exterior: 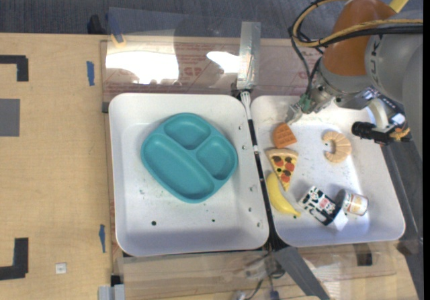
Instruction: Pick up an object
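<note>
The right bin (pixel 376 225) holds several toys. An orange bread-shaped piece (pixel 284 135) lies at its far left, with a pizza slice (pixel 283 166) and a yellow banana (pixel 281 196) in front of it along the left wall. A tan half-ring (pixel 336 145) rests toward the middle right. A black-and-white carton (pixel 321 205) and a small capped can (pixel 355 204) lie near the front. My gripper (pixel 297 112) hangs over the bin's far left corner, just behind and to the right of the orange piece, with nothing seen in its hold.
The left bin (pixel 127 218) carries a teal divided plate (pixel 190 156). A metal divider strip (pixel 248 64) stands behind the gap between the bins. The arm's orange band (pixel 356 30) and cables rise at the upper right. A black fitting (pixel 369 132) juts over the right bin's far right.
</note>
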Controlling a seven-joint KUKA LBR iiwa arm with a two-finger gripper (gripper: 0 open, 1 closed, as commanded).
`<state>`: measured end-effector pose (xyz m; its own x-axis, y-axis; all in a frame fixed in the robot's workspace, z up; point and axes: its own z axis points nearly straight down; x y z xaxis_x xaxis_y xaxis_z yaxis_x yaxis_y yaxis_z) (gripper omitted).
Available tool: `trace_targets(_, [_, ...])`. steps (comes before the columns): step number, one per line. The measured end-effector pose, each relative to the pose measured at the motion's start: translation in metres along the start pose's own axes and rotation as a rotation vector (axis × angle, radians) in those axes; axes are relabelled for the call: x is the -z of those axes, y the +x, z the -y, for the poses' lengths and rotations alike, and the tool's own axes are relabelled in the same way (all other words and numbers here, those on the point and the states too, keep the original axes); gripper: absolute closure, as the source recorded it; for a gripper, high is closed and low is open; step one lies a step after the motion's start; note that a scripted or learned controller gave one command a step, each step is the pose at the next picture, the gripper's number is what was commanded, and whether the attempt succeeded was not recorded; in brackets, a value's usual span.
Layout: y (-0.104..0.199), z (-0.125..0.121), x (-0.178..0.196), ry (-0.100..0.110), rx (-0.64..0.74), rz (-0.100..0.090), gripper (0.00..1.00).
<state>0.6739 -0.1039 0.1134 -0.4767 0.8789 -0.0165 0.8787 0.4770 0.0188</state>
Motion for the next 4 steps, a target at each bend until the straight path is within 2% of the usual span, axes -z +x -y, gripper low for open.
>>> trace_targets(1, [0.006,0.001,-0.004,0.015,0.005,-0.018,0.0])
trace_targets(2, [0.016,0.044,-0.025,0.014,-0.094,-0.013,0.0])
trace_targets(3, [0.014,0.041,-0.012,0.008,-0.094,-0.009,1.0])
trace_targets(4, [0.014,0.042,-0.013,0.009,-0.094,-0.01,0.0])
